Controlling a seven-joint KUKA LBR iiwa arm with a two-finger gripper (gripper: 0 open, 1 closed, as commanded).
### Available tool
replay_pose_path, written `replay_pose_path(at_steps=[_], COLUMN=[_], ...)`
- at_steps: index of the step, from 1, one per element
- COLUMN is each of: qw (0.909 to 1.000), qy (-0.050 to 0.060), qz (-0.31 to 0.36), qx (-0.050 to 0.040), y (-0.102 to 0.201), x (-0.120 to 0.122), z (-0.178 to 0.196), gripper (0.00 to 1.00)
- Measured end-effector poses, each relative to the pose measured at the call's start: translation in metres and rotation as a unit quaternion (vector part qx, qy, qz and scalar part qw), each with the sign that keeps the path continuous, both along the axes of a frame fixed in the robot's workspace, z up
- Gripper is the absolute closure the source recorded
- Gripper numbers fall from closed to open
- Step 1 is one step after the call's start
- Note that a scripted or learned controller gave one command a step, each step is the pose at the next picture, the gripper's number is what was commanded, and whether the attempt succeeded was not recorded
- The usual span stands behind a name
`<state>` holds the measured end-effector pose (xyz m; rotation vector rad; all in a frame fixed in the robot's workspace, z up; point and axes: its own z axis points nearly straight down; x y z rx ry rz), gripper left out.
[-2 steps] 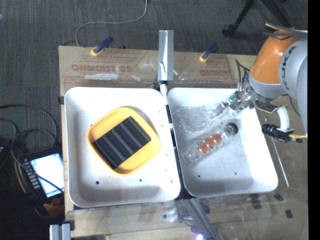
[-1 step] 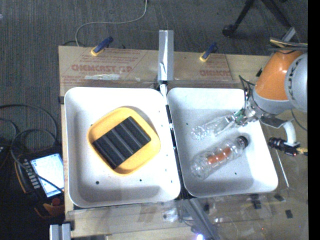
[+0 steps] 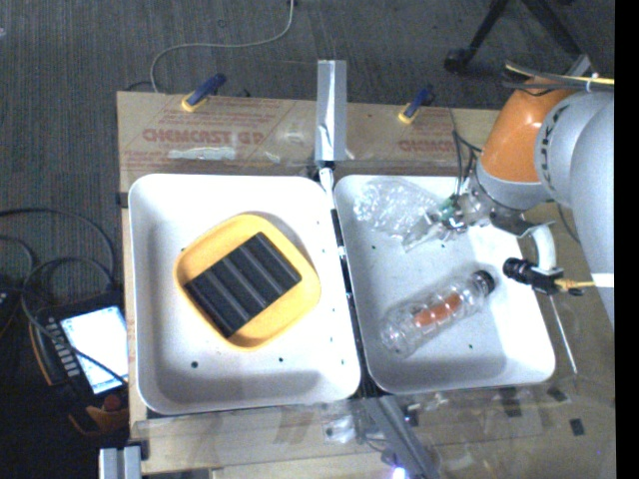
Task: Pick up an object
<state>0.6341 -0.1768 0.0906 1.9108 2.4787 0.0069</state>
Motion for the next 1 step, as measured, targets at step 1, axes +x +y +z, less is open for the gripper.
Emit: replay_pose_path(at_steps=[1], qw=[0.9999], qy=[0.003], qz=[0.014], qx=[-0.0008], y=[0.0266], x=[0.0361], z=[-0.0006], gripper=[0.00])
